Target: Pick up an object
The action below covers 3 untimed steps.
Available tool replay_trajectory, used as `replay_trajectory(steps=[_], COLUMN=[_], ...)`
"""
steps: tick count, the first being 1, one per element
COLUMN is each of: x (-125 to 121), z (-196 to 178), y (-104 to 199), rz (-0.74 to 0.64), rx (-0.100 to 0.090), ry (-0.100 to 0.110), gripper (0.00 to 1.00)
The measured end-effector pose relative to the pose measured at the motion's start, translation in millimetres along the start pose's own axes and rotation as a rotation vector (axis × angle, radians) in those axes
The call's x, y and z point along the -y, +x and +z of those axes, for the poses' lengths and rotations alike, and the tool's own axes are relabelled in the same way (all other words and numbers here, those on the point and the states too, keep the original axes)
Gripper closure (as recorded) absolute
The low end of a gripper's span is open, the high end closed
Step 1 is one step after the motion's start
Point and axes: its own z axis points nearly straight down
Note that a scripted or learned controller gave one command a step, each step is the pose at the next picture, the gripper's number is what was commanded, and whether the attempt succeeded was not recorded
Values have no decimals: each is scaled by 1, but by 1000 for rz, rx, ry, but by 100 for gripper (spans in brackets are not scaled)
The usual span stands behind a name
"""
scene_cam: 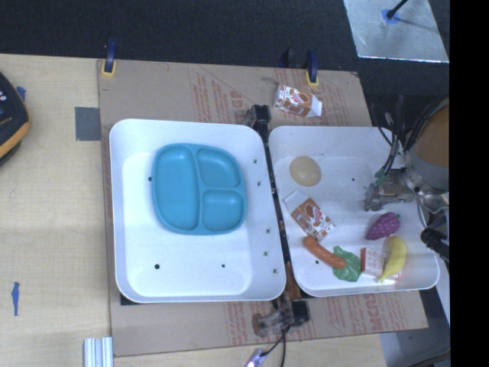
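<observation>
The gripper [380,195] hangs low over the right side of the right bin [336,140], just above the purple grape bunch [383,225]; its metal tip is a dark, blurred tangle, and whether it is apart or together I cannot tell. Nothing can be seen caught in it. The arm [429,147] behind it is cut off by the frame's right side, so only a grey curve, a patch of orange and some black cables show.

The cardboard sheet [191,90] under both bins lies on the wooden bench [46,228]. The left bin [130,274] holds a blue divided plate [200,188], three compartments, lying flat in the bin's upper half. The right bin touches the left one along their shared edge (small screws dot that seam).

In the right bin, a round beige disc [305,170], perhaps a cookie, lies near the top left. Below it a red-and-white snack packet [311,217] lies tilted. Lower still, a toy carrot [334,257] with a green top points toward the front rim. A banana [394,257] lies just beside a small white-and-red packet [373,261], partly over it, with the grapes close above.

Outside the bins, another packet [297,102] rests on the cardboard near a blue clamp [311,65]. At the frame's left edge a yellow-and-black device [11,121] is cut off.
</observation>
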Motion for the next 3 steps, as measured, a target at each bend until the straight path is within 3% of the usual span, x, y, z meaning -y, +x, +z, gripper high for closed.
replay_trajectory(steps=[1,2,3], x=[-44,-44,-24], z=[-104,-103,-122], y=[0,0,3], rz=[5,5,7], rx=[-2,-2,-4], ry=[-6,-3,-2], gripper=[100,0,0])
